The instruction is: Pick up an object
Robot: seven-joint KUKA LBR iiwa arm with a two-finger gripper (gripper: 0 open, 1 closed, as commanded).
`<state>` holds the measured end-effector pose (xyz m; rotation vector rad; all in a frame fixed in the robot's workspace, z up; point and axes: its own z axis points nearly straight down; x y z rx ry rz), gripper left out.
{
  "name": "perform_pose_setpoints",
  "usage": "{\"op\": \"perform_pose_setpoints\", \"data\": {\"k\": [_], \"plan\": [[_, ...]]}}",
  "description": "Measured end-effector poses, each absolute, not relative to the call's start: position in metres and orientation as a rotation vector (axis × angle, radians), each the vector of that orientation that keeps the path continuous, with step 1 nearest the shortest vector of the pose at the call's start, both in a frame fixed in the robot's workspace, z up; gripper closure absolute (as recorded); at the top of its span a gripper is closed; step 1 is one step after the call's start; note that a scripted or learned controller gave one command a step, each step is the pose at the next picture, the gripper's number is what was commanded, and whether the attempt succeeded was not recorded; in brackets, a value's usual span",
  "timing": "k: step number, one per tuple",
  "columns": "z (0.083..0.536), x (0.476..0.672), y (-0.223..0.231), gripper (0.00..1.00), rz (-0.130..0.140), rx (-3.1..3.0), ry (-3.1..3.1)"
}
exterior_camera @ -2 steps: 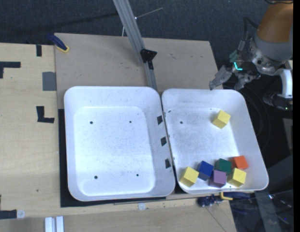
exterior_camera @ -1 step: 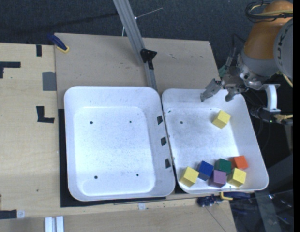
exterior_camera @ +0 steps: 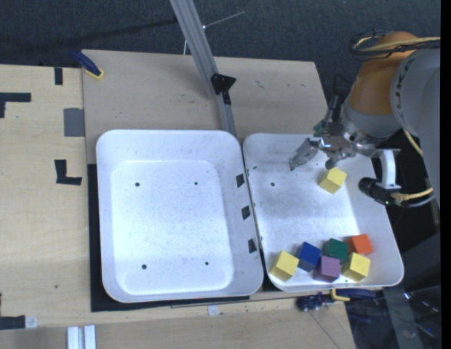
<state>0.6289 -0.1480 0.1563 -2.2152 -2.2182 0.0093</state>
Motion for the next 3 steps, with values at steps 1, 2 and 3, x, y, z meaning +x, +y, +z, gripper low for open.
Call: {"op": "perform_pose_setpoints", "data": {"k": [1, 2, 3], "plan": [[0.112, 0.627, -0.151, 0.00, 0.008, -2.217, -2.220], [0.125, 0.629, -0.151, 1.00, 0.003, -2.217, -2.223], [0.170, 0.628, -0.143, 1.00, -0.003, -2.221, -2.226]]}}
